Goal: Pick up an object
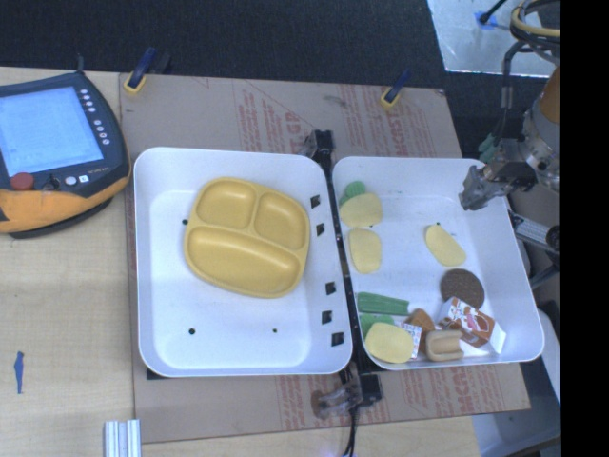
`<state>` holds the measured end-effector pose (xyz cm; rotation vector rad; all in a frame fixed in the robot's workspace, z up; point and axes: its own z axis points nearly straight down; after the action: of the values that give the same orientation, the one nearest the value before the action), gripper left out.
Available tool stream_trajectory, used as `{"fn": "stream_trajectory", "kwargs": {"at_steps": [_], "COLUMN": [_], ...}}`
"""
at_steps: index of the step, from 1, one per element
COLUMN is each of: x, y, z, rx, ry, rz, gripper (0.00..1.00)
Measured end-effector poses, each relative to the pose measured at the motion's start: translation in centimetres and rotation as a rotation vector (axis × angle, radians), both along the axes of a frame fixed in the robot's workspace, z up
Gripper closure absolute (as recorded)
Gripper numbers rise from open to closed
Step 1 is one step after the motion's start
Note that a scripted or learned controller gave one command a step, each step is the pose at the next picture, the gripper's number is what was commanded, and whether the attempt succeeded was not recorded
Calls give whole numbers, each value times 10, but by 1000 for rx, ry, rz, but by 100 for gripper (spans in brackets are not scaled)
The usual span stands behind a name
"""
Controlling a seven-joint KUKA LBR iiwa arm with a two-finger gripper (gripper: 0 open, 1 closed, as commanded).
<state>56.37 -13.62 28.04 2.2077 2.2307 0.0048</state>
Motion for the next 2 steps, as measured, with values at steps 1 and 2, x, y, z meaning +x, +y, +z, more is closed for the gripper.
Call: {"fn": "stream_trajectory", "kwargs": {"at_steps": [1,2], "x": [-5,6], "y": [-27,-28], "z": [-46,-60], "rx": [0,0], "ry": [12,10], "rz": [-9,-4], "gripper": [100,100]}}
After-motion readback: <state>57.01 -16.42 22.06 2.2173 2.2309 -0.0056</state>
